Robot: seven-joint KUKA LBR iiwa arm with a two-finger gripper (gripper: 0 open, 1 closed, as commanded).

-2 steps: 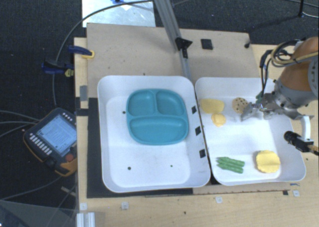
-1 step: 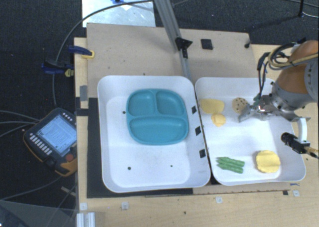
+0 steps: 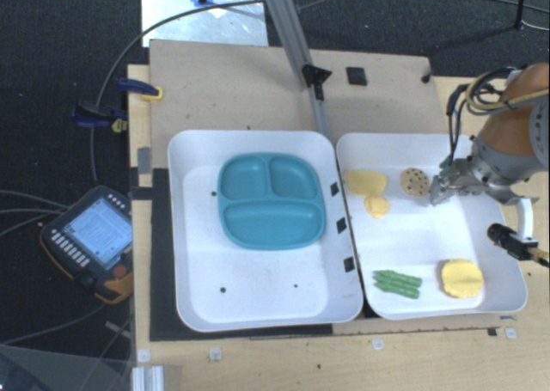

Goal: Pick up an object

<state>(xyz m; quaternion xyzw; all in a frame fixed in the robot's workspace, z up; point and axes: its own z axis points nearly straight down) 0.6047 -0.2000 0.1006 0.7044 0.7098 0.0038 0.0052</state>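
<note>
Grey arm with an orange band reaches in from the right, its gripper low over the right shallow white bin, just beside a small round brown biscuit-like disc with dark dots; whether the gripper is apart or together I cannot tell, and nothing visible sits between its tips. That same bin holds a pale yellow flat piece near its upper left corner, a smaller yellow lump just below it, a bundle of green bean pods toward the front, and a round yellow ridged disc in the front right corner, well apart from the gripper. Left shallow white bin lies touching the right one; a teal plastic plate with three compartments rests in its upper half. Both bins sit on a tan board desk; a grey handheld pendant with a lit screen lies off the desk's left side, on dark carpet.
</note>
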